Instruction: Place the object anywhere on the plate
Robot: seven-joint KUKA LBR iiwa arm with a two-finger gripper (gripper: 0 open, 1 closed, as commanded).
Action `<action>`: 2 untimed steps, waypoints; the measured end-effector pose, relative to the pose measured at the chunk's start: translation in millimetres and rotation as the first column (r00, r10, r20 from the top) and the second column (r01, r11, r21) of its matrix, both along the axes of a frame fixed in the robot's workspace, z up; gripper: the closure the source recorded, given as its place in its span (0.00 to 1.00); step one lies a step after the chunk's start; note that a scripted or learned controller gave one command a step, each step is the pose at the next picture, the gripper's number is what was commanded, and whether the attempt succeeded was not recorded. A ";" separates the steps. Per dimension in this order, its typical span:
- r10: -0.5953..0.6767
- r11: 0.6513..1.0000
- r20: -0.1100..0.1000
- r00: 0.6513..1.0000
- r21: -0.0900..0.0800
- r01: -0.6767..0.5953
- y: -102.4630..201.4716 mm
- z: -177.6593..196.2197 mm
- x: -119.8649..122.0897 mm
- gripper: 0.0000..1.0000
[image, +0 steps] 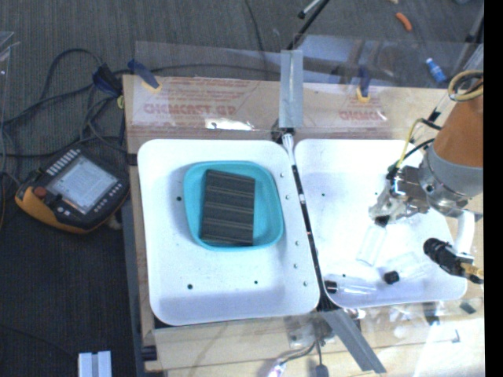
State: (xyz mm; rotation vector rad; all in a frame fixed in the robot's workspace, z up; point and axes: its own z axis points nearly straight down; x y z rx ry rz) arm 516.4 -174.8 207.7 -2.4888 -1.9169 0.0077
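We read this as the picking step, not yet the placing one. Left of the frame's centre, in the left bin (161,289), lies the teal plate (271,210), and a dark ribbed block (228,207) already covers most of its middle. Whether that block is the task's object or something else we cannot say. The arm (464,144) comes in at the right edge, orange band uppermost, and its gripper (387,208) hangs low over the right bin (334,179), right of centre. From this slanted view the tool is a small tangle of metal and cable, and we cannot tell how the hand is set or whether anything is caught in it. Just below the gripper, toward the lower right of the frame, we make out several pale, nearly see-through pieces (376,248) on the white floor, and a small dark piece (391,276) near the bin's lower edge. We judge the thing to be moved is among these, though they are too faint to name. If so, the next move calls for a sure descent onto one piece, a firm grasp, a lift clear of the divider between the bins, and a carry leftward to the plate. The bare teal rim around the block leaves little room, so the release would need care.
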 end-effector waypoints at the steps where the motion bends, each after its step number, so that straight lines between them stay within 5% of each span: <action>1: 0.000 1.000 0.000 1.000 0.000 0.000 -0.1 0.1 0.1 0.00; 2: -0.035 0.999 0.003 0.999 -0.001 0.035 -33.3 110.0 18.2 0.00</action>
